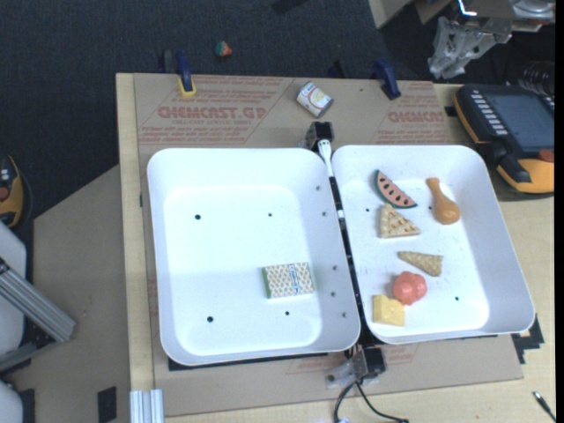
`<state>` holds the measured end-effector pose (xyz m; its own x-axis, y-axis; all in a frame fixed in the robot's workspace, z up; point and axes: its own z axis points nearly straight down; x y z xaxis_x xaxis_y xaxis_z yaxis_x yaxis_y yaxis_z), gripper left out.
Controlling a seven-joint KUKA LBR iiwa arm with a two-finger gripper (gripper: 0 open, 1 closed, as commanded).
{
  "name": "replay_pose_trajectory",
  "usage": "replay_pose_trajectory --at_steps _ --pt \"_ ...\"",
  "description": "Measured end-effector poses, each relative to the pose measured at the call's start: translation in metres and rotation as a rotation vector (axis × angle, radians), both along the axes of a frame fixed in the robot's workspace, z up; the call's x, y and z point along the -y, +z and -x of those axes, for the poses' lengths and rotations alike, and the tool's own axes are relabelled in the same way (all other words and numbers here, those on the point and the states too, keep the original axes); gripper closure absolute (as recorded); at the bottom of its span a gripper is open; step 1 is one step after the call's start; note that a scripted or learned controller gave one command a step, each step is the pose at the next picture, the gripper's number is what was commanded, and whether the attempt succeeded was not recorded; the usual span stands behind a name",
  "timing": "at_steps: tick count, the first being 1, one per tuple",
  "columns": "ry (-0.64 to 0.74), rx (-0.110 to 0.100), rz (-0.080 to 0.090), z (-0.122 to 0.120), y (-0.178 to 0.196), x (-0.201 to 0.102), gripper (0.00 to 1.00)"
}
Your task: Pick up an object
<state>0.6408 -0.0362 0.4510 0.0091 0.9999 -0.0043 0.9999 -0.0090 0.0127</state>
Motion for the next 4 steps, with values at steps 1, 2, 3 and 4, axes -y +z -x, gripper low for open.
replay_pose_trajectory --at_steps 1,2,3,4 --pt "0.006 -0.032 -0.006 0.079 -0.140 -0.007 1.00" --pt "0.016 -0.001 -0.005 0.044 -0.054 -0.078 1.00" --pt "0.015 0.007 -0.006 -0.019 0.076 -0.123 1.00" --pt "0.013 -0.011 -0.006 0.010 0.086 -0.153 1.00"
